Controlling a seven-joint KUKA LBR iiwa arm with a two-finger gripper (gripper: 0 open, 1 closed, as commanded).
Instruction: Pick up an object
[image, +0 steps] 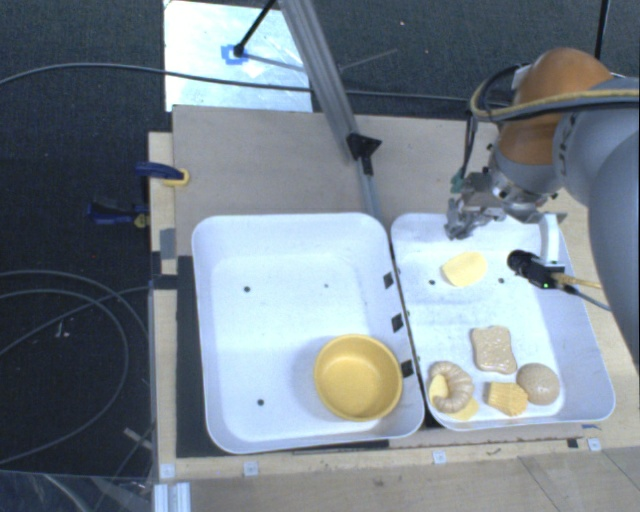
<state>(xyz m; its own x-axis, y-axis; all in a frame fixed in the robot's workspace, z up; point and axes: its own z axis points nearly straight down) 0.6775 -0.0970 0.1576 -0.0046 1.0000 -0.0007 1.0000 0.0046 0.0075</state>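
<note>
— Over the far end of the right bin, my gripper hangs; whether it is spread or pressed together, I cannot tell.

— What next?

— I am nearing the yellow slice just below: drop and close. Cracker, croissant sit nearer; the yellow bowl is in the left bin.

A robotics lab: left of the gripper, a clamped bench with white bins, loose floor cables, and a camera pole.
</note>
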